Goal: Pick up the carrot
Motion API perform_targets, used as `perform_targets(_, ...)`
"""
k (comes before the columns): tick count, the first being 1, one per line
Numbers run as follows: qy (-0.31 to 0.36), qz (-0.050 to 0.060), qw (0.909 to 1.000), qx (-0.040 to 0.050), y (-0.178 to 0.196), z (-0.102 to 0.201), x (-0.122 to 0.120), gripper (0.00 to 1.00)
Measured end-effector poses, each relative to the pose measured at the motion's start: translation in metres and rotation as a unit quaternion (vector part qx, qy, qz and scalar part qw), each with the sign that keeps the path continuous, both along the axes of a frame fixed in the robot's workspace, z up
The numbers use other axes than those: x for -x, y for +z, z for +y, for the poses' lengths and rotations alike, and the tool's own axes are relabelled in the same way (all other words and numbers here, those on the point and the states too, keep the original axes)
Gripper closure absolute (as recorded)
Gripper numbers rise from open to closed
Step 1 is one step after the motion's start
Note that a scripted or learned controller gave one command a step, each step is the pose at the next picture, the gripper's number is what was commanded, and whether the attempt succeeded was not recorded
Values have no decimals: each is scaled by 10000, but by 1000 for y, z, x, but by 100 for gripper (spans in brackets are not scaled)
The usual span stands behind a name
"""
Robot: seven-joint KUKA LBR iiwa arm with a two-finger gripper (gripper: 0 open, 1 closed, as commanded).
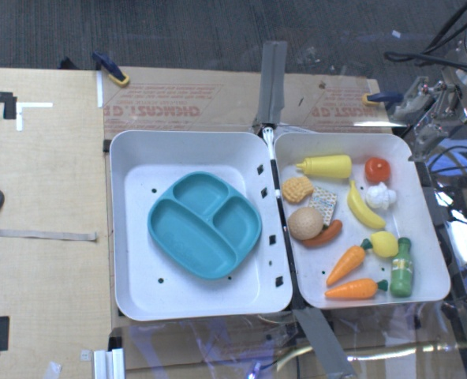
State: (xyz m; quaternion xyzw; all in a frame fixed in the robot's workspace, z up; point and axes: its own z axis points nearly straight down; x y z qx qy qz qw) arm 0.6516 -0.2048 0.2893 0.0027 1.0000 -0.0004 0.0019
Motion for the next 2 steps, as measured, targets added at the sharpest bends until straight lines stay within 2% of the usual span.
perform_targets(1,1228,1,9924,2,-108,0,48,0)
perform_targets(2,471,-2,9989,0,-196,38,99,0)
